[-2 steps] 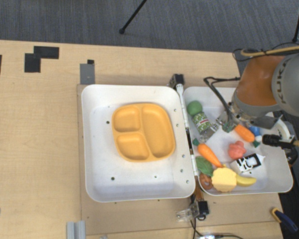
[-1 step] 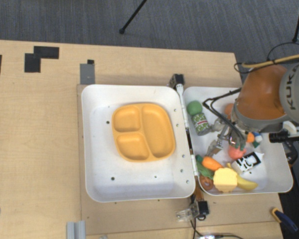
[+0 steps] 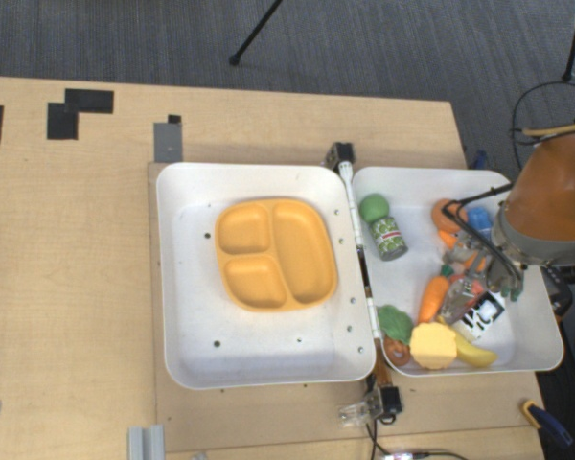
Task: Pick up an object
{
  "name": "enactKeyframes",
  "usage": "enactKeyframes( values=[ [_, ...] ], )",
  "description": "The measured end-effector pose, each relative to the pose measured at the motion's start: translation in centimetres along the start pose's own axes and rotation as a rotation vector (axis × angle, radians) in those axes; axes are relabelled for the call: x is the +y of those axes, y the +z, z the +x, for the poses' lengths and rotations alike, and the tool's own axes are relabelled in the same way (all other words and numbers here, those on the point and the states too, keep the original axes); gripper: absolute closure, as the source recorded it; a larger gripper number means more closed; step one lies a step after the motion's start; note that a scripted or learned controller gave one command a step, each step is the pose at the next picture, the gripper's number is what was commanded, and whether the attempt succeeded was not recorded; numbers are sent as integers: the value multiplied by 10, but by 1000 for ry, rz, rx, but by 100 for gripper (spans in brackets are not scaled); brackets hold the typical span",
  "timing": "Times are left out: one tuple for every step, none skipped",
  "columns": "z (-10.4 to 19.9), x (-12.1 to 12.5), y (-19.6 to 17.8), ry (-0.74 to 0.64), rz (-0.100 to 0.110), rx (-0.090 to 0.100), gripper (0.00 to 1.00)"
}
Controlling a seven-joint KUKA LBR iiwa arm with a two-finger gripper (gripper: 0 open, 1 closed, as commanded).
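Claw (image 3: 474, 278) low in the right bin (image 3: 537, 353), at the frame's right, among crowded toys; whether spread or clenched, cannot tell. Just beside it: orange carrot (image 3: 431, 298), tilted, and a black-and-white block (image 3: 481, 314). Nearer the lower edge, yellow lump (image 3: 433, 345) touching a banana (image 3: 475, 355). Green can (image 3: 387, 237) lying at upper left of that bin. Orange divided plate (image 3: 273, 254) in the left bin (image 3: 187, 286).

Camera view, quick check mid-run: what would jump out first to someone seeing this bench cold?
The yellow divided plate lying alone in the left bin draws the eye first. Next comes the clutter in the right bin: a green can near its upper left, an orange carrot mid-bin, a yellow block at the front. The tool hangs over that pile from the right.
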State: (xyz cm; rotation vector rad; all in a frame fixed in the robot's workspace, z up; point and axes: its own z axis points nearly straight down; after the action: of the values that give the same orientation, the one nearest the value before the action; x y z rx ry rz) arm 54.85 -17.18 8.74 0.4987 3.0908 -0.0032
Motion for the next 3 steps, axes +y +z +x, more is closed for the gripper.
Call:
enactKeyframes(
  values=[
    [29, 66, -1, 225, -3, -1, 0],
    [-5, 94, 0, 81, 0, 4, 0],
    [-5, 94, 0, 82, 0, 4, 0]
  ],
)
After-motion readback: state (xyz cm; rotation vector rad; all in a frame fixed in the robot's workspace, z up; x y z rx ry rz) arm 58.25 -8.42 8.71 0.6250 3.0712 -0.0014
